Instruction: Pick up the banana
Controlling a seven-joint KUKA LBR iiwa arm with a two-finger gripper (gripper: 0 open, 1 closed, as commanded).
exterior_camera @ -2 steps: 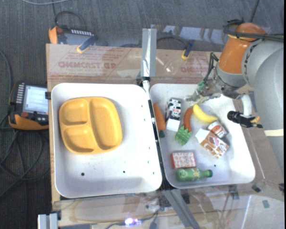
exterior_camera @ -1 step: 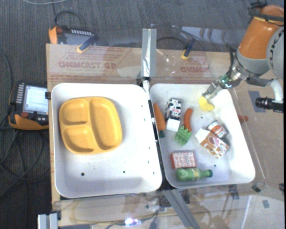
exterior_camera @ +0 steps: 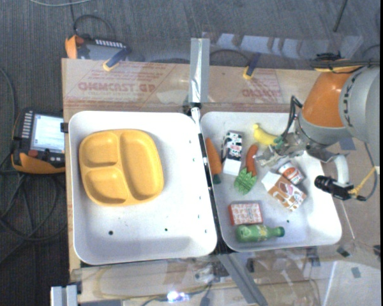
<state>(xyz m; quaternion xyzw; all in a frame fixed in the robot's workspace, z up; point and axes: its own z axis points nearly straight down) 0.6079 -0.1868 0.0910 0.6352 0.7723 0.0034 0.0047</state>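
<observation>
The banana is a short, curved, smooth yellow piece lying at the upper middle of the right white bin, close to a black-and-white carton. The claw sits just beside its lower right end; I cannot tell its state. The left bin carries a glossy yellow divided plate.

Yellow banana, yellow tray, white bins, green bottle
</observation>
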